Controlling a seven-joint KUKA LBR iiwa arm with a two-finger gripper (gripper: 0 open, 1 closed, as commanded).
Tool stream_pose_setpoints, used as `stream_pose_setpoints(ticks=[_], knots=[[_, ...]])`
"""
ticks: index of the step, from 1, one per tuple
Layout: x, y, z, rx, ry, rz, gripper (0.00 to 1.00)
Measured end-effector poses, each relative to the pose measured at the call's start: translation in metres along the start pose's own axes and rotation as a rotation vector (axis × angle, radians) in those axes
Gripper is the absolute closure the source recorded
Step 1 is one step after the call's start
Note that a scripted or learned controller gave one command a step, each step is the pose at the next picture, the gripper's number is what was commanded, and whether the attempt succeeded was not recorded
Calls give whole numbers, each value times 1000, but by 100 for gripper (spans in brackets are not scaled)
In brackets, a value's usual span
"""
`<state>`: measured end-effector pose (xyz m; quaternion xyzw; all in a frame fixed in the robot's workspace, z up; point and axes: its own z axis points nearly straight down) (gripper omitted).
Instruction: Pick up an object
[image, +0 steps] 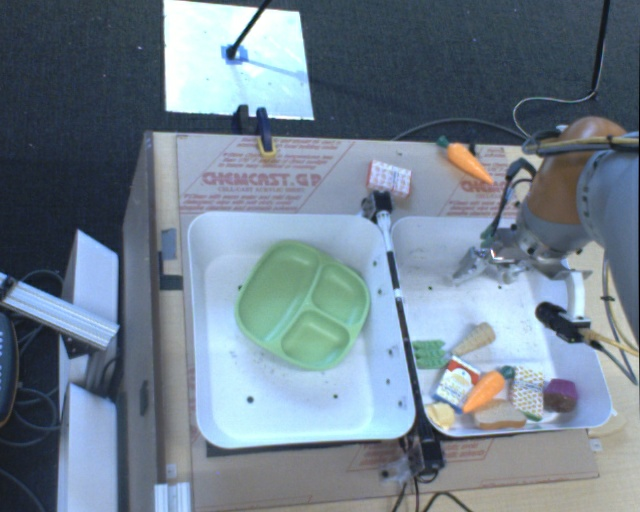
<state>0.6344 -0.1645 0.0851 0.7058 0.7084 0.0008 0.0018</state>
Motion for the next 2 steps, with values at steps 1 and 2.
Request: stream_pose_setpoints(ticks=[1, 2], knots=[[-10, -51, 1, 3, 1, 2, 0], [28, -109, 1, 4, 2, 2, 0]])
